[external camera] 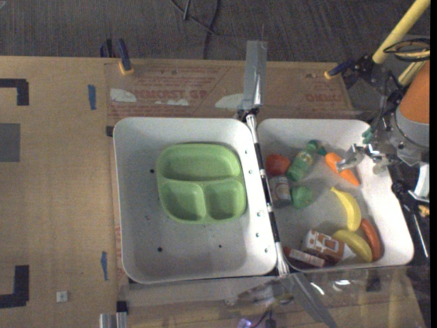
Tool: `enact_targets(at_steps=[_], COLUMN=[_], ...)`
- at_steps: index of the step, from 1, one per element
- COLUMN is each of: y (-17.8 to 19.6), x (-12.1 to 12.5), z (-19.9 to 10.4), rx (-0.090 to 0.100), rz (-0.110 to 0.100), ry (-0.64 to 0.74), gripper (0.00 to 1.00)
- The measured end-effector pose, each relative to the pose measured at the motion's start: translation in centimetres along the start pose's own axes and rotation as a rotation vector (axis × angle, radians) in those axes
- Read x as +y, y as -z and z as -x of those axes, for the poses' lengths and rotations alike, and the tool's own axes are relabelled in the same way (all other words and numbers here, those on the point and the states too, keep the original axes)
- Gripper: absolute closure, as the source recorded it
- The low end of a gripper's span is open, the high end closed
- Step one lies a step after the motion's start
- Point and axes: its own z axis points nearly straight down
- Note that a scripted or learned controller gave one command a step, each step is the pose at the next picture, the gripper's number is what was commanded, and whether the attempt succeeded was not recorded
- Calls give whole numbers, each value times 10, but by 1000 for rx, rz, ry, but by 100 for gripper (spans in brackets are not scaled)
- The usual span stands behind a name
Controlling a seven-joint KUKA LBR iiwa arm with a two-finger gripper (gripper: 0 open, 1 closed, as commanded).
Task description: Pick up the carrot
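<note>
- The small orange tapered carrot (341,168) lay in the upper right part of the right-hand shallow white bin (403,248), slanting down to the right.
- The grey metal two-finger gripper (360,154) hung just beside the carrot's upper right, its tips close over the carrot's thicker end; whether they touched it could not be told.
- Whether the claw stood wide or narrow could not be told, and the carrot was not seen between its tips.
- The grey arm with its orange band (418,102) came in above the bin's right wall, the wrist turned toward the carrot.
- Left of the carrot stood a green plastic bottle (301,162), with a round red tomato (277,164) beyond it.
- Below the carrot lay a yellow curved banana (349,208); lower still, a second yellow banana (356,244) and an orange-red sausage-shaped piece (371,237).
- Well left of the carrot, the left white bin (136,244) held a green three-part plastic tray (201,182).
</note>
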Motion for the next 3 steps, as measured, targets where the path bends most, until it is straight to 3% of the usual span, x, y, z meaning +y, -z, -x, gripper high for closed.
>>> enact_targets(at_steps=[1,2,3], y=[-57,-32,-57], x=[63,58,31], z=[-39,-54,-21], rx=[1,0,0], rz=[-1,-1,2], ry=[24,14,44], gripper=[0,0,0])
